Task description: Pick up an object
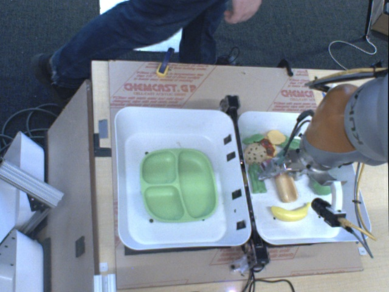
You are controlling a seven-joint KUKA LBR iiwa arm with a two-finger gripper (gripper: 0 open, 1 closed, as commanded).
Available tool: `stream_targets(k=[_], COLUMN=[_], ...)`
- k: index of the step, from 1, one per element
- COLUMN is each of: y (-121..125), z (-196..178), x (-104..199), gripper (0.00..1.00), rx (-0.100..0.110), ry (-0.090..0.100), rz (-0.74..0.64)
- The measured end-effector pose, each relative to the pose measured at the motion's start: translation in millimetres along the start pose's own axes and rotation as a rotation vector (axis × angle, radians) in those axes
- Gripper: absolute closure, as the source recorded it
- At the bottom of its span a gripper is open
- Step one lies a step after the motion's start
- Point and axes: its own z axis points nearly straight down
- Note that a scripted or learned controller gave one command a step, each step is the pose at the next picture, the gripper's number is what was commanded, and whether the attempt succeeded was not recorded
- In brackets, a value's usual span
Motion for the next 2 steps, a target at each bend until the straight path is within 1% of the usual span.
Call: stream_targets(k=[1,2], y=[-1.3,-1.5], z=[-10.0,-9.5], x=[-0.1,0.0], gripper=[1.0,0.0], rx=[-0.001,-0.001], ry=[0.0,0.0], rz=[0.002,0.002])
